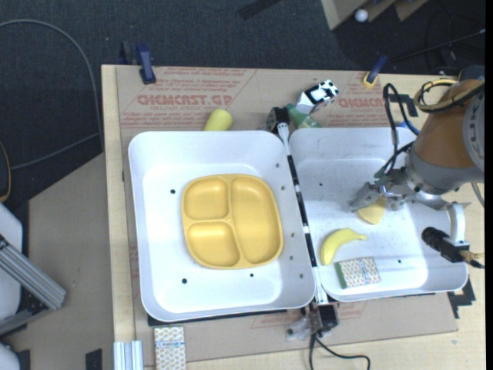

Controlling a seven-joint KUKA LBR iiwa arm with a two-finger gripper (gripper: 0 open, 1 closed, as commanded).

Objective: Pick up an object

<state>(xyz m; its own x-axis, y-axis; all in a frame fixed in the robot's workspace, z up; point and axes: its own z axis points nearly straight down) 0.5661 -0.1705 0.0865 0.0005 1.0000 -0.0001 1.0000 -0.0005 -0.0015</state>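
I reach in from the right over the right bin (400, 141), my grey arm (451, 149) with its orange band bent down toward the bin's middle. My gripper (379, 196) sits low in that bin, right at a small pale yellow wedge (371, 213) that lies on the white floor. My fingers (364, 200) point down and leftward, their tips just above the wedge's upper edge; they look spread a little, one metal tip out to the left and the other nearer the wedge, and nothing sits between them. Whether a tip touches the wedge I cannot tell. Just below and left of the wedge lies a banana (340, 243), curved, near the wall shared with the other bin. Below the banana, by the near rim, lies a small flat packet (358, 272) with a green and tan pattern. The left bin (154, 160) bears a yellow plate (231, 220) with three compartments, lying flat in its middle. On the bench (115, 114) behind the bins lies a yellow cylinder (219, 119), and near the gap between the bins stands a small black and white toy (319, 95).
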